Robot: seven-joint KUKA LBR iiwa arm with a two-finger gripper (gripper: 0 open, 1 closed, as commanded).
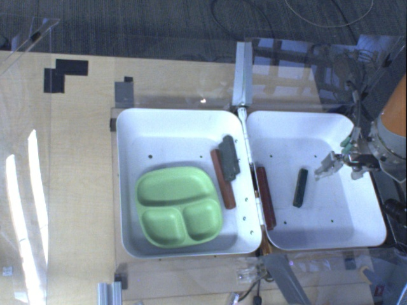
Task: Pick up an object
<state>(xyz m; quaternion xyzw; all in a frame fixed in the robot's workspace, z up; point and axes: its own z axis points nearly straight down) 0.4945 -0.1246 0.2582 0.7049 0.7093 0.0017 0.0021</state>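
A dark slim bar [299, 188] lies upright in the middle of the right bin [318, 129]. A brown stick [265, 196] rests along that bin's left wall. In the left bin [165, 132] sit a green divided tray [180, 204], a brown stick [223, 178] and a dark grey block [229, 157]. My gripper [343, 166] hovers over the right side of the right bin, to the right of the dark bar. Its fingers are spread apart with nothing between them.
The arm comes in from the right edge, over the right bin's rim. A metal divider post [242, 75] stands behind the gap between the bins. Black markers [63, 72] lie on the wooden bench at the far left.
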